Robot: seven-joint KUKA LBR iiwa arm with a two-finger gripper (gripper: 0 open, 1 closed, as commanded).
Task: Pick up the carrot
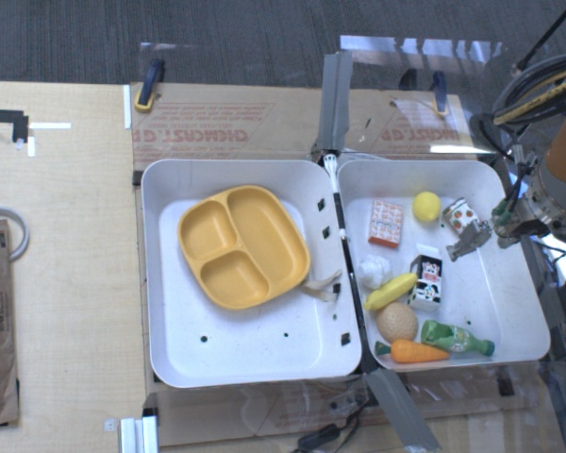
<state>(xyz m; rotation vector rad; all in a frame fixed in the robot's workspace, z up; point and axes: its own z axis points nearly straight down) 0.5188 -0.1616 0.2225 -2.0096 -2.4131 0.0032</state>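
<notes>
The carrot (418, 351) is orange and lies flat at the front edge of the right bin (524, 281). It touches a green bottle (458, 338) on its right and sits just below a round beige ball (396, 322). My gripper (472, 242) hangs over the right side of that bin, well behind and to the right of the carrot. It is close to a small brown-and-white carton (460, 217), and nothing is visibly held in it.
The right bin also holds a banana (391, 292), a milk carton (426, 280), a white lump (374, 270), a red box (387, 223) and a lemon (426, 206). A yellow divided plate (242, 245) lies in the left bin (170, 347).
</notes>
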